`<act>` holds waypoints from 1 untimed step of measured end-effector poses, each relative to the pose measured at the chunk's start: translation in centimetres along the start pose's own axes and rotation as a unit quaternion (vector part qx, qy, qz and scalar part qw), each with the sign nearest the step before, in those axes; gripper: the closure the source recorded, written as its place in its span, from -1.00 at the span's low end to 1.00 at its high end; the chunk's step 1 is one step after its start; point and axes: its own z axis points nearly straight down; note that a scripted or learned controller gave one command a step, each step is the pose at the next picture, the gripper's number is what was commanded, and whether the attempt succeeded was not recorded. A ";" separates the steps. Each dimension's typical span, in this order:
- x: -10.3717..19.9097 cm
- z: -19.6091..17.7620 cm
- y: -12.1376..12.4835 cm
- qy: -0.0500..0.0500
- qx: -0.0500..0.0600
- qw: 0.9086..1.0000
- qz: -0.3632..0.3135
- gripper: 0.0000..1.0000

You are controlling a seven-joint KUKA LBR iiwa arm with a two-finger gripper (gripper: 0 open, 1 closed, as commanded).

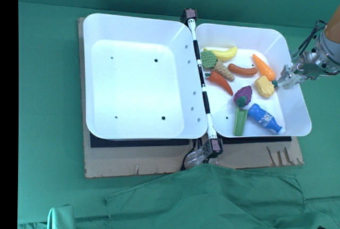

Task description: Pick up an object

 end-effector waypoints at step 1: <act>-0.2 -1.1 0.1 -0.002 -0.002 1.000 0.002 1.00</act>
